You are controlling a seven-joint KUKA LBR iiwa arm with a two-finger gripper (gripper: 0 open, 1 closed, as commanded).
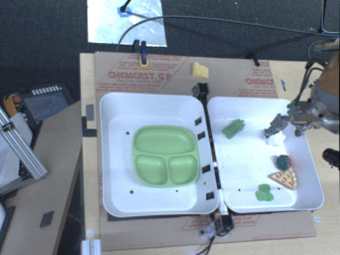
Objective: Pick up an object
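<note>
The pincer [277,127] hangs over the far right part of the right-hand bin [249,106], reaching in from the right edge, and sits directly above a small white object [274,139] that lies on the bin floor, apparently lined up for a descent onto it. Whether its grip is spread or pressed together, I cannot tell at this angle; nothing shows pinched in it. The other candidates lie loose on the same floor: a green ridged piece [233,128] to the pincer's left, a dark green and red ball [283,161] just nearer the camera, a pizza-slice toy [283,179] beyond that ball, and a green clover-shaped piece [264,193] nearest the front rim. The left bin [114,110], well away from the pincer, holds a green divided plate [164,155], probably only as clutter for this task.
</note>
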